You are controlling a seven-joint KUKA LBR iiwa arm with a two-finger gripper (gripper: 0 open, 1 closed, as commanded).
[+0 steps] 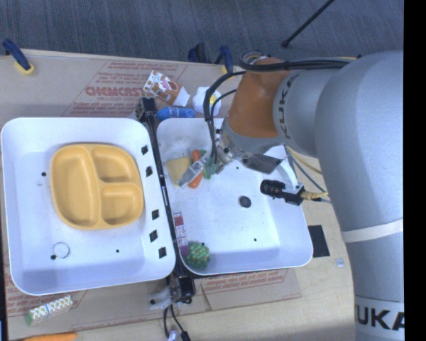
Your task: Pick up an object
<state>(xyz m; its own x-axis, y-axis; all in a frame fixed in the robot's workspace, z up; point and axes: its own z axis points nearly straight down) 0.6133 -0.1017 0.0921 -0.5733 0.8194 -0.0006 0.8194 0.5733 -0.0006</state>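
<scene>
At the bottom edge of my camera view, toward 7 o'clock, a small patterned packet lies on the cardboard sheet outside the bins. Just above it sits the left bin, which holds a yellow divided tray near its centre and a small clear ring toward its 7 o'clock corner.

The right bin stands beside it, the two touching along a shared edge fitted with black clips. In the right bin's 7 o'clock corner I see a green knobbly ball, with a narrow dark-red wrapper just beside it at 11 o'clock. A small dark round spot lies on the bin floor near the centre.

Farther in, at the bin's 10 o'clock area, the gripper is lowered over a cluster: a pale yellow wedge, an orange carrot-like piece and a small green item. The items crowd the fingertips, and I cannot tell whether the tool is spread or pressed together, nor whether anything is pinched. The grey arm with its orange band reaches in from 3 o'clock.

Beyond the bins, at 12 o'clock, a blue object and a red-and-white printed packet rest on the cardboard.
</scene>
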